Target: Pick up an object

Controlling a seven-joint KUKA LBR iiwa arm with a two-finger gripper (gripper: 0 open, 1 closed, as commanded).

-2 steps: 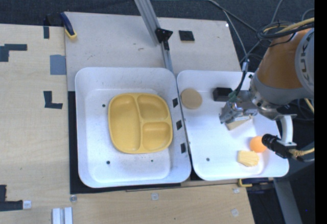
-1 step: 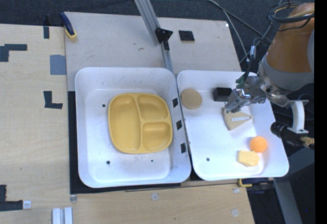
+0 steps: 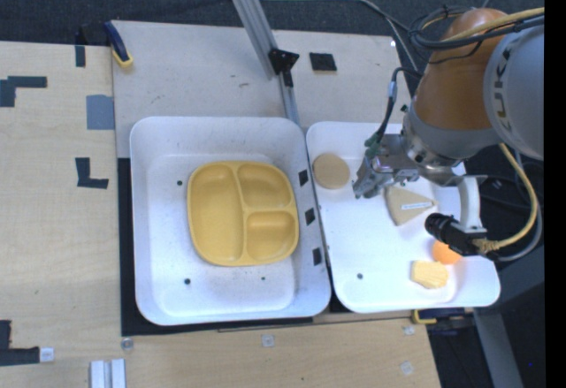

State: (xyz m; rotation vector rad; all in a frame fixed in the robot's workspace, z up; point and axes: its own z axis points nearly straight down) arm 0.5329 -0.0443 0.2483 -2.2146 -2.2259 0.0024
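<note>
Over the right bin (image 3: 354,289), near its upper left part, you have the gripper (image 3: 370,183) hanging low, with the arm (image 3: 460,86) reaching in from the right side of the bench. From this slant you cannot tell how far apart its tips stand, and nothing shows caught in it, so treat it as carrying nothing for now. Nearest to the gripper are two candidates. A round tan disc (image 3: 332,171) lies just beside it on its left, close to the bin's left wall. A pale wedge (image 3: 409,206) lies just beside it on its right and a little nearer the bin's front edge, its long axis running roughly across the bin with the point toward the gripper. Farther from the gripper, toward the bin's front right corner, sit a small orange piece (image 3: 446,254) and a yellow block (image 3: 430,274), both partly crowded by the black cable fitting there. Left of the gripper, well apart in the other bin (image 3: 150,201), lies a yellow divided plate (image 3: 242,213). You would judge the disc or the wedge the shortest reach; either calls for only a small sideways shift before descending.
</note>
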